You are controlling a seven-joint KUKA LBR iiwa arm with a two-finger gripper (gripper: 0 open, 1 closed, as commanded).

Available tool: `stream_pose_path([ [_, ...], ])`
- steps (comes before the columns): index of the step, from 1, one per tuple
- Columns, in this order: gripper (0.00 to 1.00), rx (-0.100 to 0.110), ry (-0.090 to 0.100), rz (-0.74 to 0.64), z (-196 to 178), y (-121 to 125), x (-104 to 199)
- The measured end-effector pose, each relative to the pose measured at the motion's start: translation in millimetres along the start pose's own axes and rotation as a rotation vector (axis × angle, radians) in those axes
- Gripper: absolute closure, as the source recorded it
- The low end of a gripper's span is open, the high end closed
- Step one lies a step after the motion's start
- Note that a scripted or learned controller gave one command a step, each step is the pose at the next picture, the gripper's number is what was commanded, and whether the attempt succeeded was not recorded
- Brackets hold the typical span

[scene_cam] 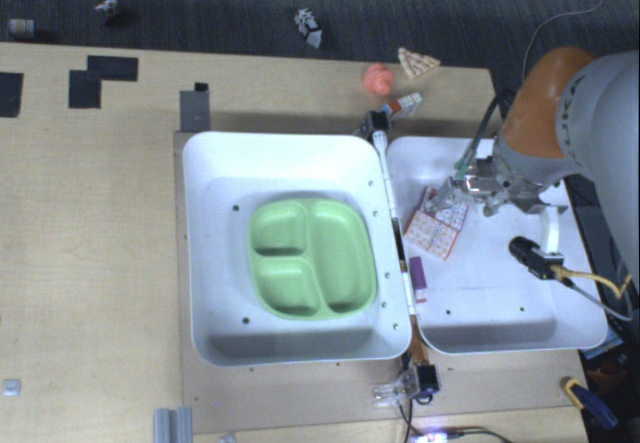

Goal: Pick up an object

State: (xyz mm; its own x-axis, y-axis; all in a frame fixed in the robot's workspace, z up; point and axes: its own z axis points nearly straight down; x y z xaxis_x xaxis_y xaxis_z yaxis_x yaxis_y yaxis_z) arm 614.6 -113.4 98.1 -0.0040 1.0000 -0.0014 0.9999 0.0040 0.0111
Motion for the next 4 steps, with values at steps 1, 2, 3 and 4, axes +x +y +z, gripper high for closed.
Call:
stream_pose_path([
  [1,1.0,-0.005,0.001,-0.005,-12,2,1],
  [2,0.0,-0.005,0.001,-0.005,-12,2,1],
  [3,0.0,-0.008,-0.001,0.003,7,-62,30],
  [4,1.0,-0.016,0.001,0.0,-6,-59,31],
])
